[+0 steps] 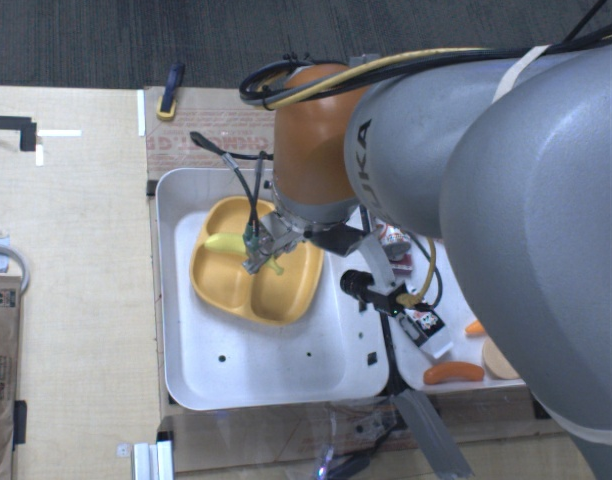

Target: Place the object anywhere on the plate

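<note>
End effector [258, 258] low over the yellow plate [286, 293] in the left bin [256, 373].

Yellow-green object [224, 242] lying on the plate toward its ten o'clock edge, just beside the end effector at about nine o'clock from it. Impossible to tell from this slant whether clenched, released, or grasping anything. Probably light, smooth, a little slippery, perhaps soft plastic; best taken across its narrow middle. Orange sausage-like item [453, 372] in the right bin.
</note>
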Motion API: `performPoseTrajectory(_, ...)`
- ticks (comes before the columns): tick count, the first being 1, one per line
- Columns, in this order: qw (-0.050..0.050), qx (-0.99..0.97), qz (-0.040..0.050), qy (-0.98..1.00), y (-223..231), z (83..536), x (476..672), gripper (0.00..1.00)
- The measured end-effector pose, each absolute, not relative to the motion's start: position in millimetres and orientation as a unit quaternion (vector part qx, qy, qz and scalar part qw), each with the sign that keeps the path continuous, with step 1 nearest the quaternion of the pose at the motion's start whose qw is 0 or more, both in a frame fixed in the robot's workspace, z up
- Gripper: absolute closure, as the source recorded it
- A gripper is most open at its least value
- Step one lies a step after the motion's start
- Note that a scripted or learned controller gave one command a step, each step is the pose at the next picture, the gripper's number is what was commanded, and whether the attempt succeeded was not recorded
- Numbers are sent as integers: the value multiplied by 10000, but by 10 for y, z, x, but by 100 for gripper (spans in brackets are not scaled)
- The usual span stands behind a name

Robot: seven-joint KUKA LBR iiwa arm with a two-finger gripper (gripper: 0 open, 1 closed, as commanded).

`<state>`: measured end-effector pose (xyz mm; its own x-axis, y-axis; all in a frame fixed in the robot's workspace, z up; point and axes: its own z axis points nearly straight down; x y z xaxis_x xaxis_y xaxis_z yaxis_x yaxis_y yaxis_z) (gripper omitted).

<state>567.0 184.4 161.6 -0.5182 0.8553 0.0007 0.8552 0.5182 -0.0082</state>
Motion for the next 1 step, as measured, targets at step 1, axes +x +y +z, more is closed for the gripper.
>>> performPoseTrajectory(1,13,-4712,24,-8820,1680,1653,6148,100)
